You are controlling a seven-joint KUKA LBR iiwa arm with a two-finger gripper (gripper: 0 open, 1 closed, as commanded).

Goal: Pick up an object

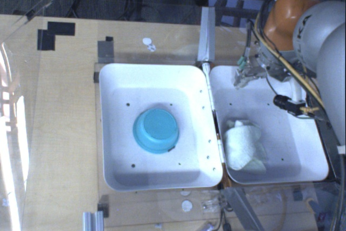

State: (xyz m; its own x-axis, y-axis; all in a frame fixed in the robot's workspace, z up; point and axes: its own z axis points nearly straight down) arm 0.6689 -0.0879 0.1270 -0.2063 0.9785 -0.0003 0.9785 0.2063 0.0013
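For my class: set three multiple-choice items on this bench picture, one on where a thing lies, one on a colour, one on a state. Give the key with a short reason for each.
1. Where does the white cloth lie?
A. In the left bin
B. In the right bin
C. On the bench outside both bins

2. What colour is the bowl?
A. Red
B. Yellow
C. Light blue

3. How does the gripper stand to the cloth?
A. It hangs above the far end of the right bin, apart from the cloth
B. It presses on the cloth
C. It hangs over the bowl

Key:
1 B: the cloth lies crumpled at the near left of the right bin.
2 C: the bowl in the left bin is plainly light blue.
3 A: bare bin floor shows between gripper and cloth.
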